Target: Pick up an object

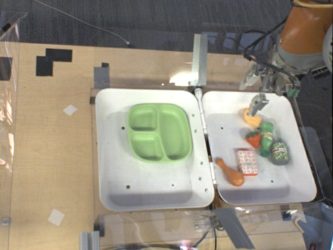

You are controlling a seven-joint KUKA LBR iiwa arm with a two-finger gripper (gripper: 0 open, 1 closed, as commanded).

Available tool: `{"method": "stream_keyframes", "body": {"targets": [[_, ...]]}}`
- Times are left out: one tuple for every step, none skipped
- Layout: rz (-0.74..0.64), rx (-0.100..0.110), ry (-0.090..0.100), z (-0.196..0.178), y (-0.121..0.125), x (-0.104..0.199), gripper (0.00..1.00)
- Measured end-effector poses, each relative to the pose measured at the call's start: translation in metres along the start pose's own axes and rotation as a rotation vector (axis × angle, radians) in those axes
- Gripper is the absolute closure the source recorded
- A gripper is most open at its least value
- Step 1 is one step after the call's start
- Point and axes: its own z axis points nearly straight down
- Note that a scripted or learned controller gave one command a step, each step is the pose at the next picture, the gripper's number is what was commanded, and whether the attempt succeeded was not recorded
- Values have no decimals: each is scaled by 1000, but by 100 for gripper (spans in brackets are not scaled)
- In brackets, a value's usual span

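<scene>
The gripper (257,107) hangs low over the right bin (229,189), its tip at the yellow toy (252,120) by the bin's far side; whether the fingers are spread or closed on it I cannot tell. A green divided tray (158,132) lies in the left bin (112,186).

In the right bin's far part lies a small yellow piece (252,120), with a red-and-green vegetable (254,138), green bottle (267,135), dark round can (279,153), patterned box (246,162) and orange drumstick (231,173) nearer.
</scene>
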Motion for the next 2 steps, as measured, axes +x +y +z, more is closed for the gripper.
{"method": "stream_keyframes", "body": {"targets": [[-19,-3,14,119,5,2,0],[-25,2,-13,96,5,-6,100]]}}
